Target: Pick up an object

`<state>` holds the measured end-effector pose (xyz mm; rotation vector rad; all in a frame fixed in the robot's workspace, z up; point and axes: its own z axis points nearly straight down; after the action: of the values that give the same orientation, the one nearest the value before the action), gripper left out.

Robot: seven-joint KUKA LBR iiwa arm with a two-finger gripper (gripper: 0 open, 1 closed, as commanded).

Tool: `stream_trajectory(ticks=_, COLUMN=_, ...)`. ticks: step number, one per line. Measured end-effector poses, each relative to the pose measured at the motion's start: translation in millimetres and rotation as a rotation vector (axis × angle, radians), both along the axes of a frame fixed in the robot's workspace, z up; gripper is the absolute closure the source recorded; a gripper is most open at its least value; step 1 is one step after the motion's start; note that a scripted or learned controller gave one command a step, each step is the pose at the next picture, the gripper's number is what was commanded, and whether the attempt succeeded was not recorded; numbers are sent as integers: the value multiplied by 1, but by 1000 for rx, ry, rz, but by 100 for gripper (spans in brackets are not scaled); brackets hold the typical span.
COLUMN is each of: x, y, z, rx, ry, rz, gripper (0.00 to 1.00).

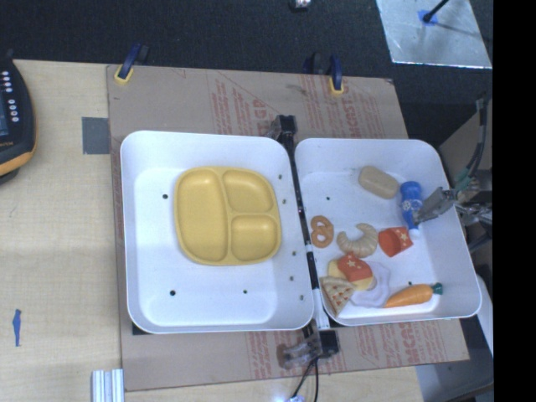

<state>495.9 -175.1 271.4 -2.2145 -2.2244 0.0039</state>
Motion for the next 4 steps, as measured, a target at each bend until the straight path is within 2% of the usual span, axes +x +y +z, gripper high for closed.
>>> stream_trajectory(ticks=1, x=70, y=14, z=-92, rx=1, ry=4, rz=5, gripper=0)
stream_trajectory(ticks=2, x=136, y=8, z=-172, rx=-2, ry=0, rz=5, gripper=0)
stream_trajectory(ticks=3, x=164, y=-14, z=-163, rx=7, ry=-6, rz=5, gripper=0)
stream_trajectory(ticks=4, x=77, y=38, z=-181, rx=4, ry=10, rz=0, gripper=0)
